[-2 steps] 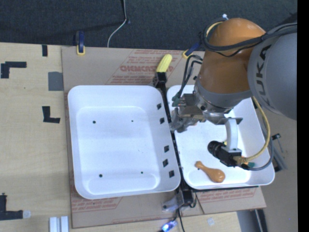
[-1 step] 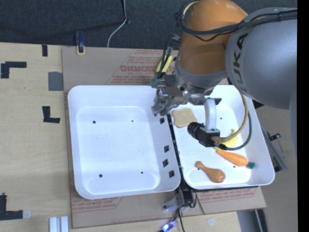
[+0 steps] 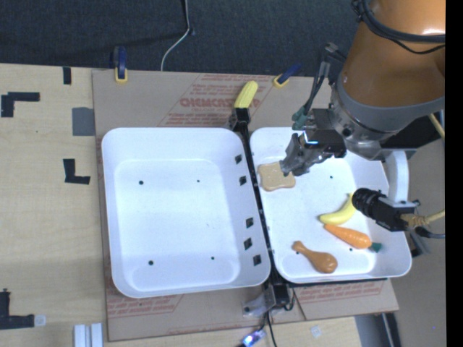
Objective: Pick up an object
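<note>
the gripper [image 3: 295, 163] hung low over the upper left part of the right bin [image 3: 391, 270], its dark fingers just above and beside a toy slice of bread [image 3: 275, 178] that lay flat near the wall shared with the left bin [image 3: 116, 194]. whether those fingers were open or closed could not be told from this angle; nothing was seen between them. a toy banana [image 3: 340, 212], a toy carrot [image 3: 349, 236] and a toy drumstick [image 3: 316, 256] lay well apart from the gripper, toward the bin's lower right. the step in hand looked like the approach onto the bread slice. the next move would call for a descent centred on the slice, then a firm close on its thin edges before any lift, with care near the bin wall.
</note>
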{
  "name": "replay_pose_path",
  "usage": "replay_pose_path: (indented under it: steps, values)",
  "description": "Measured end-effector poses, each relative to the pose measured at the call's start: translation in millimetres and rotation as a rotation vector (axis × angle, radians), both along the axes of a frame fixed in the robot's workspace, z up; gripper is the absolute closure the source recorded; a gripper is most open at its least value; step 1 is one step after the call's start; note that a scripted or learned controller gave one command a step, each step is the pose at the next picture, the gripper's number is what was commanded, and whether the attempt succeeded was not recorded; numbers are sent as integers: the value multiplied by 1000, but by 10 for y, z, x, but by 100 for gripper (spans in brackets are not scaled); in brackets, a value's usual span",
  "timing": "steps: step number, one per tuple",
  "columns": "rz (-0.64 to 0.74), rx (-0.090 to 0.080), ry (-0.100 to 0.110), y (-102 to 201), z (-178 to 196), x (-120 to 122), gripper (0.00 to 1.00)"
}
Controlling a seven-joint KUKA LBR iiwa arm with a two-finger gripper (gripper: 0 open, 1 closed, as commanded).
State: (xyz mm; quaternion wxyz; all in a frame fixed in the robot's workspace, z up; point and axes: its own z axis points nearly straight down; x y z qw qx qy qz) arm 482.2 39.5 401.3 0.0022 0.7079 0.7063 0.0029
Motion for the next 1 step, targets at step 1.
replay_pose_path:
  steps: [1]
  values:
    - [5,-2,8,281,-228,576,100]
